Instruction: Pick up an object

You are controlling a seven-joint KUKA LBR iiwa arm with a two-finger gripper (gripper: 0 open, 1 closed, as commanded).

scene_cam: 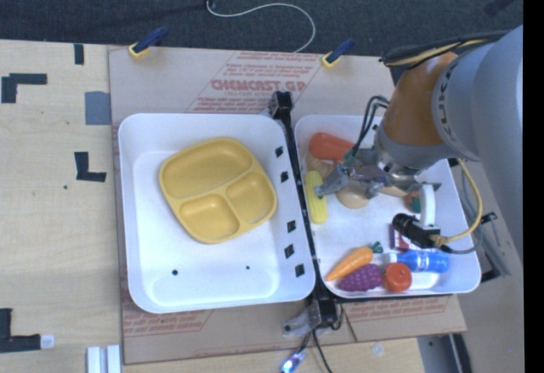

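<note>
Toys lie in the right bin, where we see the jaws reaching low over the top left part. We cannot tell if the jaws are open or closed, or if they hold anything. Just beside them we see a yellow corn, a red toy and a tan toy. Near the front we see a carrot, purple grapes, a tomato and a blue bottle. A yellow plate sits in the left bin.
</note>
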